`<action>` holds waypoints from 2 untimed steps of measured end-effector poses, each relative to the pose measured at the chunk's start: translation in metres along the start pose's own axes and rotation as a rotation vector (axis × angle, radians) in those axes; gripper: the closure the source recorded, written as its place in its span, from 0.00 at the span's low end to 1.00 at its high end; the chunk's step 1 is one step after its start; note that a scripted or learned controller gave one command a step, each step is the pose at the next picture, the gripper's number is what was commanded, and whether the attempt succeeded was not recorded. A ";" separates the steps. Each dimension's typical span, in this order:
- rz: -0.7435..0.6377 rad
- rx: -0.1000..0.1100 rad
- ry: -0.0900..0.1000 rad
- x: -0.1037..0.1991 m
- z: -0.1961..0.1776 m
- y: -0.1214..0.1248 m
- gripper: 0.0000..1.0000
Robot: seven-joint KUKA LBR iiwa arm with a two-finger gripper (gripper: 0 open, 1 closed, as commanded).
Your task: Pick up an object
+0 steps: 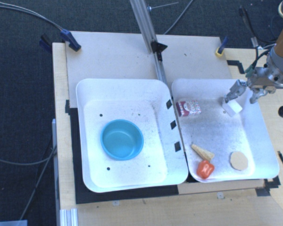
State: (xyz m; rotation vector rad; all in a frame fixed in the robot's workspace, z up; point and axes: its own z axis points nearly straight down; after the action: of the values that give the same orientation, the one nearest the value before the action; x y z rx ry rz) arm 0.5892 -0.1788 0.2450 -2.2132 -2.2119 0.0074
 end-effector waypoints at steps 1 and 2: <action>0.000 0.000 0.000 0.001 0.043 0.005 0.00; 0.000 0.002 0.001 0.000 0.106 0.009 0.00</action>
State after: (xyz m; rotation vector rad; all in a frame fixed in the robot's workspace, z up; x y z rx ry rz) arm 0.5968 -0.1784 0.1390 -2.2120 -2.2103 0.0090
